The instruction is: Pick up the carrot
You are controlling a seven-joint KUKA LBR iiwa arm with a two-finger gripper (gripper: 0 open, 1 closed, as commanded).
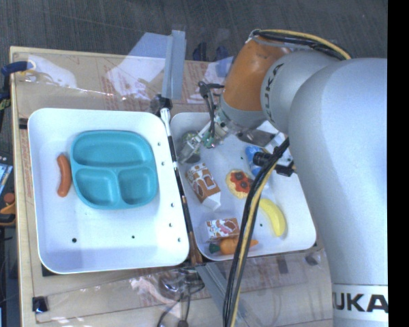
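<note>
Grey and huge, the arm [341, 169] fills the right side, nearest the lens, its orange band [249, 73] above the wrist. It reaches down to the gripper [193, 144], which sits low at the far-left corner of the right bin [296, 240], close to the wall between the two bins. How wide the pincer stands and whether it has anything cannot be told; its tip is small and blurred against the white.

Well apart from it, the carrot [230, 246] lies at the near edge of the same bin, touching a small carton [221, 227] and partly crossed by a black cable [249, 223] that hangs from the arm. A banana [274, 216], a round pizza toy [240, 182] and a second carton [202, 181] lie between.

In the left bin [48, 237] sit a teal tray [116, 167] and a sausage [64, 174].

Risks, as I judge them: the carrot is tight against the carton and the bin wall, so a grasp may catch the carton instead or slip off. The cable could drag across the toys as the arm moves. The sausage, similar in colour, could be mistaken for the target.
</note>
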